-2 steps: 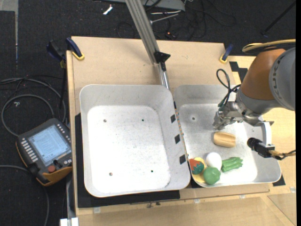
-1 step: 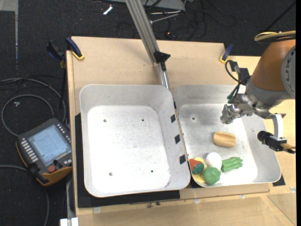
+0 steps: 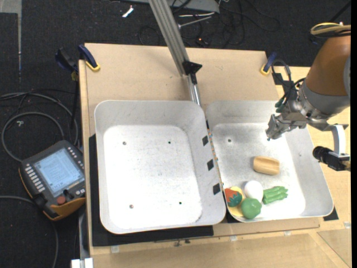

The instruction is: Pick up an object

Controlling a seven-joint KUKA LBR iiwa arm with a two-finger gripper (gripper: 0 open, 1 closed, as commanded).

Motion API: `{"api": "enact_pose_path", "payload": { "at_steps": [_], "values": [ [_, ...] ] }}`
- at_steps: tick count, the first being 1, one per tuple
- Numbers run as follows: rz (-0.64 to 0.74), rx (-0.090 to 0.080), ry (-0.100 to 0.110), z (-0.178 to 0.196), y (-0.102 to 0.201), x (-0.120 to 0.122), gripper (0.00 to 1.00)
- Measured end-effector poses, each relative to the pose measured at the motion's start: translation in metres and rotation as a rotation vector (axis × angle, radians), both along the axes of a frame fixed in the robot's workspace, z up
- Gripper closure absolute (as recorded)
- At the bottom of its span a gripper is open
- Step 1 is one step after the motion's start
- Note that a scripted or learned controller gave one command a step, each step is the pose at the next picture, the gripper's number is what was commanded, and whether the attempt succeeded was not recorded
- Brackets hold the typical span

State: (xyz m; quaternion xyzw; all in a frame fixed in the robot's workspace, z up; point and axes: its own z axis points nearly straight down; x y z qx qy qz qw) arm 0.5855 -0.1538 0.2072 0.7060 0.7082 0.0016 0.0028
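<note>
In the right bin [image 3: 240, 128] lie a tan bread-like roll [image 3: 266, 165], a white ball [image 3: 253, 189], a green round fruit [image 3: 251, 207], a green knobbly toy [image 3: 275, 194] and a red-yellow piece [image 3: 234, 196] at the near edge. My gripper [image 3: 273, 130] hangs over the bin's far right part, above and slightly right of the roll, apart from it. Nothing shows between its tips.
The left bin [image 3: 150, 166] stands beside the right one. A slanted metal pole [image 3: 173, 35] reaches down to the bins' shared far edge. A teach pendant [image 3: 53, 175] lies left of the bench. Clamps [image 3: 89, 57] hold the bench corners.
</note>
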Motion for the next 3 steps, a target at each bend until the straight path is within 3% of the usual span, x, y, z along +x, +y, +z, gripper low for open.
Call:
{"api": "enact_pose_path", "payload": {
  "at_steps": [1, 3],
  "values": [
    [0.000, -0.001, -0.002, 0.063, -0.004, -0.002, 1.00],
    [0.006, 0.004, 0.008, 0.047, 0.104, 0.004, 1.00]
  ]
}}
